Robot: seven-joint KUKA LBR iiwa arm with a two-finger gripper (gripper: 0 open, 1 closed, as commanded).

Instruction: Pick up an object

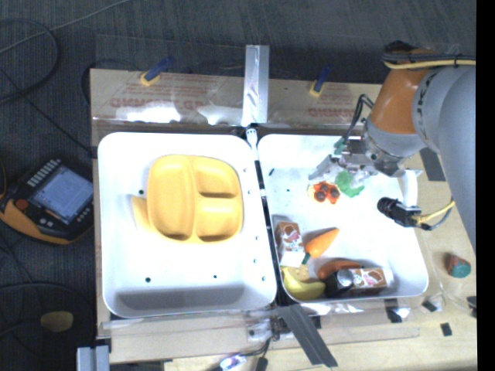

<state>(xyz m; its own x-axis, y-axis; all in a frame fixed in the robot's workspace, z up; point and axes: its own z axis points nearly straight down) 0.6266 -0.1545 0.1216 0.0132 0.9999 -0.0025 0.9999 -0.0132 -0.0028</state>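
My gripper (344, 173) hangs over the upper middle of the right bin (410, 242), below the arm's orange band. It stands open, and nothing is held between its fingers. Just below it lie a small green object (352, 185) and a small red-orange object (325, 193) side by side on the bin floor. Nearer the front of the same bin lie an orange carrot (321, 240), a yellow banana (302, 284), a brown-and-white packet (288, 235) and a dark bottle with a red label (352, 277).
The left bin (116, 284) holds a yellow divided plate (193, 195). A black cable connector (394, 209) hangs off the arm over the right bin's right side. A handheld controller (54, 199) lies on the floor at the left.
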